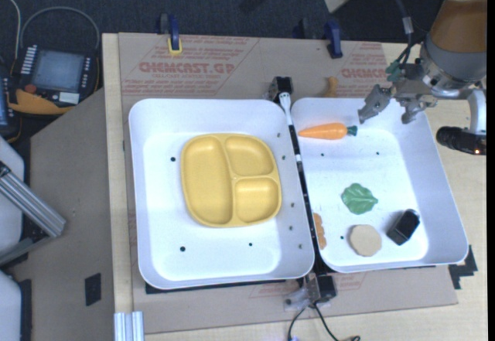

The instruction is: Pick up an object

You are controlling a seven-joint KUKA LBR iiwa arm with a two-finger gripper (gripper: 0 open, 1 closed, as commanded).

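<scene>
a yellow divided plate [230,179] sits mid left bin [147,177], white floor free all round it. in the right bin [433,177], past the shared rim, the carrot [323,131] lies near the top edge; the gripper [392,109] hangs spread wide, holding nothing, just right of it. green leaf [359,198], tan disc [364,240] and black block [403,226] lie lower.

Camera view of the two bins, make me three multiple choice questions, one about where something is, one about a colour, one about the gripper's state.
1. Where does the yellow divided plate lie?
A. left bin
B. right bin
C. bare bench

2. What colour is the leafy piece in the right bin?
A. red
B. green
C. blue

3. How is the gripper?
A. shut on the carrot
B. shut on the black block
C. open, holding nothing

Key: 1 A, it lies in the left bin. 2 B, plainly green. 3 C, its fingers are spread above the carrot, apart from it.
</scene>
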